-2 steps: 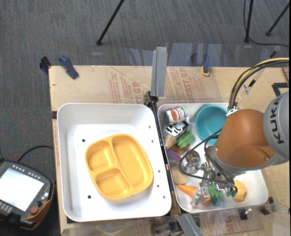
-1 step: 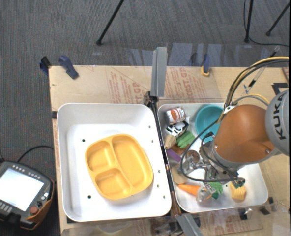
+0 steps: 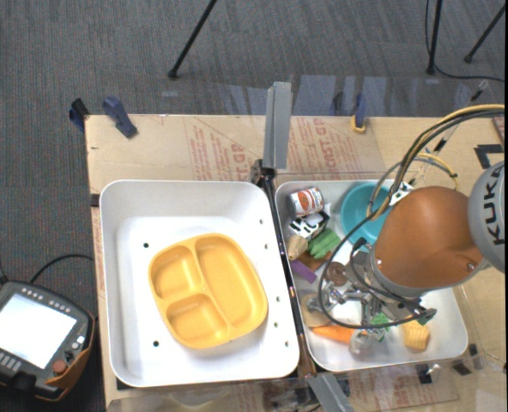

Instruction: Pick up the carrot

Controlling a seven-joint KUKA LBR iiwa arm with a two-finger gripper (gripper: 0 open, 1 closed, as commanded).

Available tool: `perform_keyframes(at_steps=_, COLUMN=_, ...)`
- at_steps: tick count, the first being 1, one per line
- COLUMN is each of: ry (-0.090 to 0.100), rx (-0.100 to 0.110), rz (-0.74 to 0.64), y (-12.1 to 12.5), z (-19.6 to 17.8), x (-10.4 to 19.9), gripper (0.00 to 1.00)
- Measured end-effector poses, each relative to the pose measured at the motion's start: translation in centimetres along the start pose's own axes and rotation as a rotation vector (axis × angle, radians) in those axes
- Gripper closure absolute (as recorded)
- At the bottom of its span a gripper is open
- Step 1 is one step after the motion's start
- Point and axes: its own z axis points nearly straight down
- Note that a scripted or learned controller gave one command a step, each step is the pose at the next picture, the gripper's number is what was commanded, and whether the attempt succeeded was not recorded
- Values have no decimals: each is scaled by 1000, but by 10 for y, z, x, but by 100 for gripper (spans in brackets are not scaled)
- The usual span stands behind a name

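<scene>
Carrot [image 3: 333, 334] lies in right bin [image 3: 456, 343], crowded by corn [image 3: 417, 338]; jaws' state cannot be told.

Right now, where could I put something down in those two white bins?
The left bin has bare floor around the yellow tray, widest along its left and top. The right bin is crowded: arm, carrot, can, bowl.

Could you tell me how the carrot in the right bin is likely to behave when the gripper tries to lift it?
The carrot looks like a stiff, tapered toy, so it probably won't bend. Its rounded shape suggests it may roll or slip from the fingers. It lies low on the bin floor beside the gripper, so it could skid if nudged.
</scene>
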Motion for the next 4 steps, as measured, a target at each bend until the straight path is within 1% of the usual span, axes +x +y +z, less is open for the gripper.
perform_keyframes(at_steps=1, ry=0, rx=-2, rz=-287, y=0, z=0, x=-6, gripper=0)
perform_keyframes(at_steps=2, ry=-1, rx=-5, rz=-178, y=4, z=1, x=10, gripper=0)
perform_keyframes(at_steps=3, ry=-3, rx=-7, rz=-180, y=6, z=-8, x=7, gripper=100)
perform_keyframes(at_steps=4, ry=1, rx=-10, rz=-699, y=65, z=-97, x=-56, gripper=100)
